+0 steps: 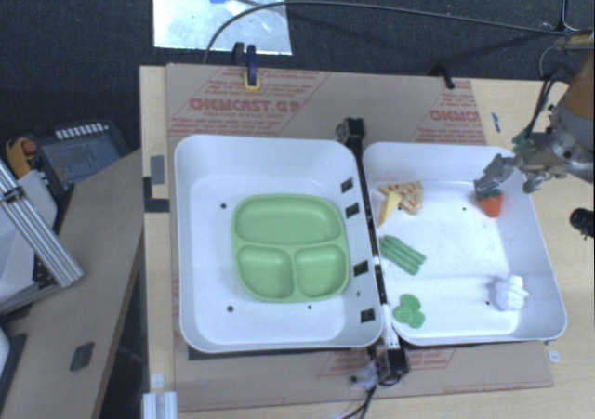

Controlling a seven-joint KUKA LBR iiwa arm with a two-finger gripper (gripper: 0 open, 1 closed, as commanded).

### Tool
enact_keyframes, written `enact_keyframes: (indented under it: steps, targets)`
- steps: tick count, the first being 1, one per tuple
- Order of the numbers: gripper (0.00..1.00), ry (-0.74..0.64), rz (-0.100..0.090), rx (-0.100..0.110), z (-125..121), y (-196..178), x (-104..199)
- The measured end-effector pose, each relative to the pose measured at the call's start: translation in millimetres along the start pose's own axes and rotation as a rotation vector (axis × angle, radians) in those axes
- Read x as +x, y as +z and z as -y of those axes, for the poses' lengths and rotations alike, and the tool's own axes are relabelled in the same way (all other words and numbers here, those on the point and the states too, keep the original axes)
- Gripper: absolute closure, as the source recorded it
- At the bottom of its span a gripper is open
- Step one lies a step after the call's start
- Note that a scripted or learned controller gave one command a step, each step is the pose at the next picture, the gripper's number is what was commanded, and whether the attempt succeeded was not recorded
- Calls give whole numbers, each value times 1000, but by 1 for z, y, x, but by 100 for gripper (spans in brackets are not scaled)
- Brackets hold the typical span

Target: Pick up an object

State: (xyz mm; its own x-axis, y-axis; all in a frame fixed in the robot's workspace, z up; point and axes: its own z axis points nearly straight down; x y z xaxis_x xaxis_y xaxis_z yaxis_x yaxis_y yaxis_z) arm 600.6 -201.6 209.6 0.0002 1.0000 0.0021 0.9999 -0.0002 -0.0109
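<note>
A: Camera view, nearest first?
B: White object (pixel 509 294), round green piece (pixel 408 311), long green piece (pixel 402 254), yellow waffle (pixel 402 197), all in the right bin (pixel 548 301).
A: Gripper (pixel 509 177)?
B: Fingers spread, above the orange object (pixel 491 204) near the far right wall; nothing gripped.

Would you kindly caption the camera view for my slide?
Gripper above orange toy in right bin; green tray in left bin.

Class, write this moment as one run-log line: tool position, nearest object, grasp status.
tool: above right bin, far right edge | nearest: orange item, just below fingers | grasp: none visible | green tray: left bin
</note>
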Motion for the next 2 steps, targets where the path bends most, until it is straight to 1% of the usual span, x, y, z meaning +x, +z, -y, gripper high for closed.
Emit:
enact_keyframes:
  steps: [1, 2]
  targets:
    - [0, -4, 3, -13, -3, -8, 1]
    - [0, -1, 2, -9, 3, 52, 0]
